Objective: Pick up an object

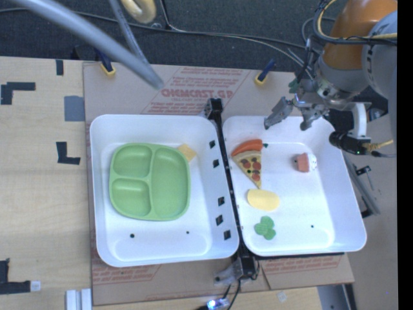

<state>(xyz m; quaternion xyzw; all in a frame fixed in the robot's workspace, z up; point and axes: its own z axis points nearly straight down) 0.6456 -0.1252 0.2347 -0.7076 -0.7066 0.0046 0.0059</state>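
Gripper [290, 116] hovers over right bin [335, 202] far edge, jaws apart, nothing held. Pizza slice [250, 166], yellow piece [263, 200], green piece [264, 227] lie along bin's left side. Pick not yet begun.

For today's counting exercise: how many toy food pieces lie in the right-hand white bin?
4: orange-crusted pizza slice near the divider, yellow oval piece below it, green leafy piece nearest the front, red-and-white piece toward the right.

green tray [150, 181], white bins [322, 192] — orange band [361, 18]
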